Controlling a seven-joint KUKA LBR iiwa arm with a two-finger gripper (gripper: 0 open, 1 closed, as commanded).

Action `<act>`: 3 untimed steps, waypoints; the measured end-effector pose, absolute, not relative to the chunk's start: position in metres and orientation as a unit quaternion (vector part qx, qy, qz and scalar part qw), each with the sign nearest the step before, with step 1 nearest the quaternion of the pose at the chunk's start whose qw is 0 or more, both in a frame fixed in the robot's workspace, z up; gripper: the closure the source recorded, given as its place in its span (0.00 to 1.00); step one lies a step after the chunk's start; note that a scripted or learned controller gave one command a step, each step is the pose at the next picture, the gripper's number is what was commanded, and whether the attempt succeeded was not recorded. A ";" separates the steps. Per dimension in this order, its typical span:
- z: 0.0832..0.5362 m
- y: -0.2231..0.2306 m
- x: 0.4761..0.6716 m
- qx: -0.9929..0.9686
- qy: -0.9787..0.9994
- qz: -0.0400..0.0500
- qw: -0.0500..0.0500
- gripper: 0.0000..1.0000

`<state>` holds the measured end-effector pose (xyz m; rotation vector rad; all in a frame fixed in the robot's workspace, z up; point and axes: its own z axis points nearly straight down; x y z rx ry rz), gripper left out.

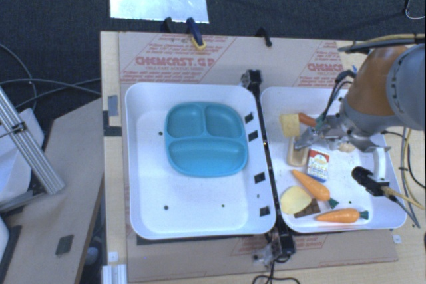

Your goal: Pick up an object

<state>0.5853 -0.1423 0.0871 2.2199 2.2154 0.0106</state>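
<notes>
Carrots (311,184) and other toy food sit in right bin (393,209): second carrot (341,215), small carton (319,165), yellow block (289,124). Gripper (307,140) low over them beside carton, nothing visibly held; grip state unclear. Left bin (143,209) holds blue divided plate (206,140).

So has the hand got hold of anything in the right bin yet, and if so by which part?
It cannot be told. The hand is low in the right bin, over the items near the small carton, but no object shows clearly between its tips.
</notes>
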 end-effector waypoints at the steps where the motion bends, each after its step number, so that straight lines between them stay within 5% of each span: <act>1: 0.103 -0.124 0.534 0.707 0.707 0.000 -0.001 0.00; 2: 0.083 -0.091 0.522 0.705 0.709 0.000 -0.001 0.00; 3: 0.095 -0.093 0.524 0.706 0.708 0.001 0.001 1.00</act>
